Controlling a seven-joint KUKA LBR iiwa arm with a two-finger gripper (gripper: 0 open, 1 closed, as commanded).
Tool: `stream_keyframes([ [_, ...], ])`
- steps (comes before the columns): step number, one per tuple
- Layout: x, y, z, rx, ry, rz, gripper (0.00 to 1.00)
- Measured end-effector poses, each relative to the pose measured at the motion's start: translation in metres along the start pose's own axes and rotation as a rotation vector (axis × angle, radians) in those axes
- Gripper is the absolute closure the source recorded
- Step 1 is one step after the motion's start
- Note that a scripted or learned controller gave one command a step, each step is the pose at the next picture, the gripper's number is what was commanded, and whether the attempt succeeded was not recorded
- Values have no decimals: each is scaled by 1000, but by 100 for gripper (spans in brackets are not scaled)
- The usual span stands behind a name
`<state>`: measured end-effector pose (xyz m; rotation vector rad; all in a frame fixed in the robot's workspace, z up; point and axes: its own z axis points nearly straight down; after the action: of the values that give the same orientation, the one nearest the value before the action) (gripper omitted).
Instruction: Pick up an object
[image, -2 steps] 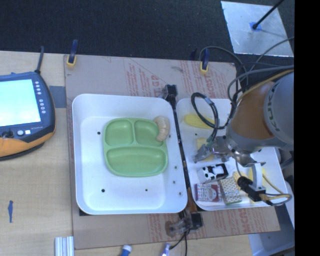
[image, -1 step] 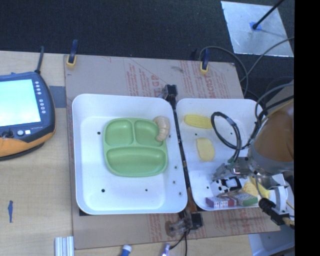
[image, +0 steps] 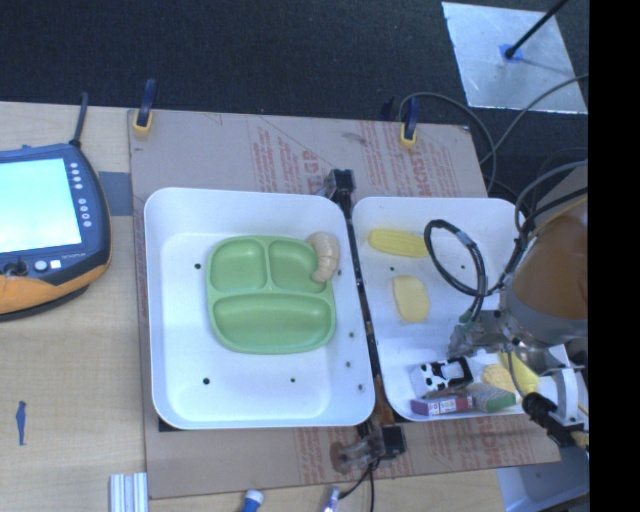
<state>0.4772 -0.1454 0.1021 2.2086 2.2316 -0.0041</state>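
Over the right bin (image: 395, 212), the arm (image: 548, 285) hangs above small items (image: 462, 388).

You see two smooth, glossy white plastic bins (image: 170, 300) on matt brown cardboard (image: 290, 150), a matt green plastic tray (image: 270, 320), and a pale wood-grain desk (image: 70, 400).

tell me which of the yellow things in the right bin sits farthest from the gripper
The corn cob, lying lengthwise near the right bin's far edge. The pale yellow block sits mid-bin, and the yellow piece lies right beside the gripper.
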Motion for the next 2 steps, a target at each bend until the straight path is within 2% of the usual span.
stream_keyframes([
  [1, -57, 41, -120, -2, 1, 6, 100],
  [2, -56, 41, -120, 0, 2, 6, 0],
])
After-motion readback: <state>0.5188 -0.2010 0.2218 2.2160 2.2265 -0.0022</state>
